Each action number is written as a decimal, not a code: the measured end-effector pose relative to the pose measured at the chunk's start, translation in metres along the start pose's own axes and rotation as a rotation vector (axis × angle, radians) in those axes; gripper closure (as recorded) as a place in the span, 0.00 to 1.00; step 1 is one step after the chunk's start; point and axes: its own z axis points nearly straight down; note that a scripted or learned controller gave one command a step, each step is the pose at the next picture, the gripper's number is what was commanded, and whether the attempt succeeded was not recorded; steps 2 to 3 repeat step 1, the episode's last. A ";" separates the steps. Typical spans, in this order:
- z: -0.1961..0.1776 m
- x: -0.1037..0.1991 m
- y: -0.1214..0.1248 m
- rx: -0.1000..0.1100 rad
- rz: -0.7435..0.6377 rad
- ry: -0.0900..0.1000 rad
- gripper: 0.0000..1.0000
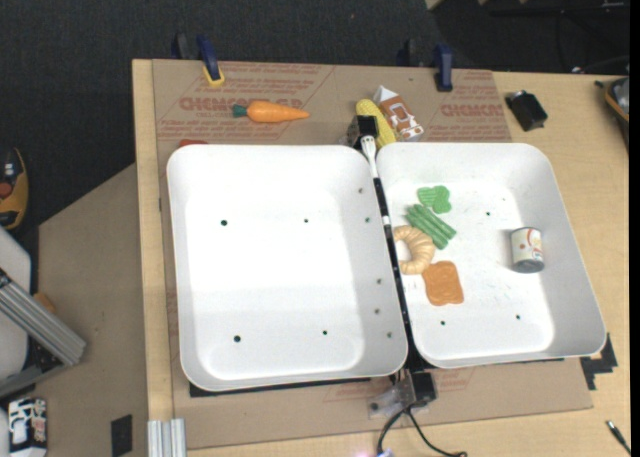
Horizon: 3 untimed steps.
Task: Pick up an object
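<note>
A small can (527, 249) with a pale label, unreadable, lies in the right bin (560, 330) near its right wall, bare floor all round it. Toy foods (431, 240) crowd that bin's left edge. The gripper's state cannot be told.

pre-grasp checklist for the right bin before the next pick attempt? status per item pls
1. Pickable things in the right bin: ok. A small can, green pieces, a croissant and an orange piece lie there.
2. Can isolated for a grasp: ok, it lies apart from the others.
3. Croissant isolated: not ok, it touches the green pieces and the orange piece.
4. Can clear of the bin wall: ok, bare floor shows on all sides.
5. All things inside the bins: not ok. A carrot and a yellow and brown cluster lie on the board behind them.
</note>
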 end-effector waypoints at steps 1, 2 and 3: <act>0.000 0.000 0.000 0.001 0.000 0.000 0.00; 0.000 0.000 0.000 0.001 0.000 0.000 0.00; 0.000 0.000 0.000 0.001 0.000 0.000 0.00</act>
